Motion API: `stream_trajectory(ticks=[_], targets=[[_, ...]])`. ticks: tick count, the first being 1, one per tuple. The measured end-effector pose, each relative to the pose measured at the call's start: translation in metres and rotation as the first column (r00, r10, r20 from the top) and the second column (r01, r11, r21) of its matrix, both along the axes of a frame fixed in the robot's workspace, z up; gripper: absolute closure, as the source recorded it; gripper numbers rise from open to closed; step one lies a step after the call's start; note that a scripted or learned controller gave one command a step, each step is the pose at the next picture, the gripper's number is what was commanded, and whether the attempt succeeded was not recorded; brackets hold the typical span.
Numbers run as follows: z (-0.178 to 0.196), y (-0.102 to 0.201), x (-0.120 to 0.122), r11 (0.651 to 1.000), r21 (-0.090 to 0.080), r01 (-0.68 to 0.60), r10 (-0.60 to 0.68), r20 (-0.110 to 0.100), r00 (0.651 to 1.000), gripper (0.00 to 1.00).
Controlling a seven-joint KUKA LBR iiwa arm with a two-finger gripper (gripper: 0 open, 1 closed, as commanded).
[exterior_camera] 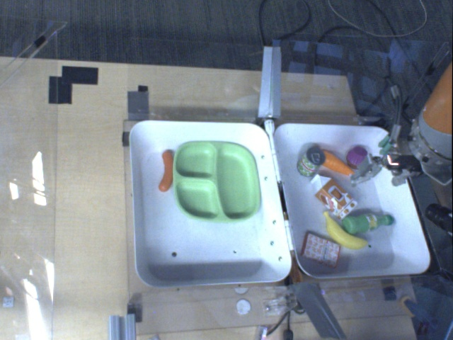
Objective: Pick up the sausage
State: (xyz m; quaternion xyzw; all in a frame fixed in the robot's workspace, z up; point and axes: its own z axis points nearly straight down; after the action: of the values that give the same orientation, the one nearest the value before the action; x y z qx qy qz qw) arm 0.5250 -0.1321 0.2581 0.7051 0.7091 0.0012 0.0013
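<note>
The sausage (166,170) is a small orange-red link lying lengthwise on the floor of the left bin (152,261), just left of a green divided plate (216,179). My gripper (381,173) hangs over the upper right part of the right bin (407,261), far to the right of the sausage. Its two fingers (362,172) stand apart and open, with nothing between them. One fingertip is close to a purple object (357,154).
The right bin holds a can (309,162), a carrot (337,164), a patterned snack packet (335,197), a banana (344,234), a green bottle (364,223) and a red packet (321,247). A metal divider (269,83) stands behind the bins. Cables lie on the floor beyond the bench.
</note>
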Motion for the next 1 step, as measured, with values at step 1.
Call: stream_trajectory(ticks=[1], targets=[[-0.134, 0.0175, 0.0079, 0.991, -0.002, -0.136, 0.136, 0.005, 0.991, 0.0]])
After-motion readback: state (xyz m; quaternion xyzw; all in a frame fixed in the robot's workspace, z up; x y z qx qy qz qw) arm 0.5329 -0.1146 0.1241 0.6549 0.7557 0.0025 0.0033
